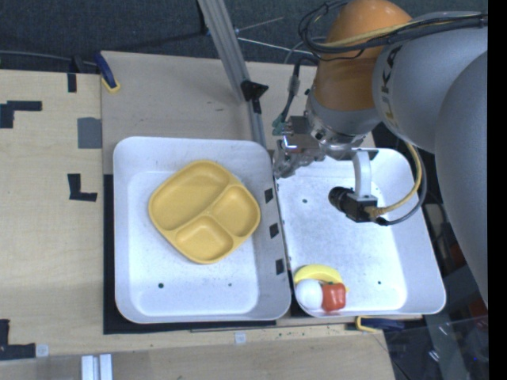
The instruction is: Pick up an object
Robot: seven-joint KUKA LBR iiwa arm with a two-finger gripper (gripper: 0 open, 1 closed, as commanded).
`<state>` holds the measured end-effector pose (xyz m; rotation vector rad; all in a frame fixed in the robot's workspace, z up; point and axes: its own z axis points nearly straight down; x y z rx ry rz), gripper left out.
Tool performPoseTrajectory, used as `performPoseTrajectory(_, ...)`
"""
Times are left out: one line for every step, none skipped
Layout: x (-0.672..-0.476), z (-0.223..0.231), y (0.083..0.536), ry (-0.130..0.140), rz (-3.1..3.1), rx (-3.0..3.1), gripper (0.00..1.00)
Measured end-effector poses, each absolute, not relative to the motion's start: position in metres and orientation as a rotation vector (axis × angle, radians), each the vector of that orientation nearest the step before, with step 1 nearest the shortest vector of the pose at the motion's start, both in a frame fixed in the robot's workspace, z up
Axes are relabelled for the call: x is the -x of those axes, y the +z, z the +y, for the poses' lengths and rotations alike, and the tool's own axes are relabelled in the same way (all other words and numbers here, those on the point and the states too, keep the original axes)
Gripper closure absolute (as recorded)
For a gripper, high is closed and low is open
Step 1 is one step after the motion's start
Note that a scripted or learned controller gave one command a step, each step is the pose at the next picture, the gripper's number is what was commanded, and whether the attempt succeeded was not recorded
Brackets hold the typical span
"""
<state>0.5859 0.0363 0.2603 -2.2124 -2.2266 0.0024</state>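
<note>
A yellow divided plate (204, 210) lies in the left bin (131, 291), a little above its middle. In the right bin (396, 267), at the front left corner, a small cluster sits together: a yellow curved piece (318, 274), a white round piece (309, 296) and a red block (335, 297). My gripper (290, 161) hangs over the back left corner of the right bin, close to the wall between the two bins. It is far from the cluster and to the right of the plate. Nothing shows in its grasp.
A slanted metal rail (226, 46) comes down from the top to the bins' back edge. The grey arm and its orange band (360, 22) cover the right bin's back right part. A black unit (352, 203) with a yellow cable hangs under the wrist.
</note>
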Motion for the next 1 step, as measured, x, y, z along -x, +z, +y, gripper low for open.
performPoseTrajectory(-0.6026, 0.0969, 0.2470, 0.001, -2.228, 2.212, 1.00)
